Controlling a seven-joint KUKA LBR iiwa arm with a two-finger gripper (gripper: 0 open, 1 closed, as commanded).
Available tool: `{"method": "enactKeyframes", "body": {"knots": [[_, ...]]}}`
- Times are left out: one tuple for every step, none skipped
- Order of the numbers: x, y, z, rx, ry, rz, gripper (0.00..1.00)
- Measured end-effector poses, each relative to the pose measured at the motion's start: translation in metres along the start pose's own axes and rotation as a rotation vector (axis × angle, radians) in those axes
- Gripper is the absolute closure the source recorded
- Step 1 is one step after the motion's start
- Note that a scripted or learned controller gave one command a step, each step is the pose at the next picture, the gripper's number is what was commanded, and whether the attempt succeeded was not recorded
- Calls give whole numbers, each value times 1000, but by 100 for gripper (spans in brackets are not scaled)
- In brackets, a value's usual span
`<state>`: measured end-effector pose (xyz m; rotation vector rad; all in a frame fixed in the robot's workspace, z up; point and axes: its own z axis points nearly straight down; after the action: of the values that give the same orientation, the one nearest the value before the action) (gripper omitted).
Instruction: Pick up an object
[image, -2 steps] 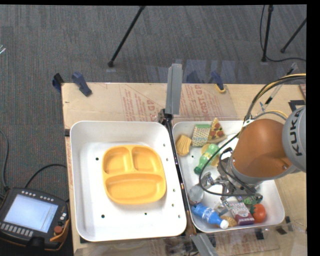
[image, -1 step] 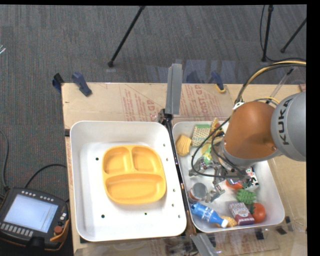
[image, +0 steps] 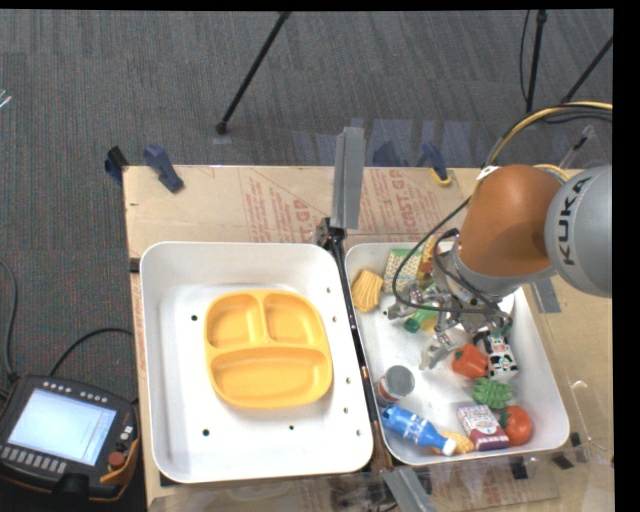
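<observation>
While the grey arm (image: 560, 225) reaches in from the right, its orange band bulges over the far half of the right bin (image: 548, 350) and hides much of what lies beneath. White letters "KU" run down the arm's grey shell. Below the wrist the tool (image: 447, 340) hangs low among the clutter; I cannot tell whether it is spread or closed, since cables and toys crowd around it.

Open room is scarce on that side. Against the bin's left wall sits a yellow corn cob (image: 366, 290), with a speckled card (image: 400, 268) just beyond it. Nearer, a small grey can (image: 398, 382) stands by the left wall, and a blue bottle (image: 415, 427) lies along the near edge. Just right of the tool rests an orange toy (image: 468, 362), touching or nearly touching it, with a black-and-white carton (image: 500, 358) beside that. A green leafy piece (image: 491, 392), a pink box (image: 481, 424) and a red tomato (image: 517, 424) fill the near right corner. The box's print is too small to read.

The left bin (image: 160, 300) has far more space: a yellow divided plate (image: 268, 348) lies in its middle with bare white floor all round. Red printing on the cardboard surface (image: 250, 205) beyond the bins is upside down and unclear. A pendant (image: 62, 432) with a lit screen rests at the near left.
</observation>
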<state>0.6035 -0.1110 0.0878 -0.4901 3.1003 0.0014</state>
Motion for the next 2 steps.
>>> {"method": "enactKeyframes", "body": {"knots": [[-2,1,-10,0,-3,0,100],[-61,45,-105,2,-9,107,100]]}}
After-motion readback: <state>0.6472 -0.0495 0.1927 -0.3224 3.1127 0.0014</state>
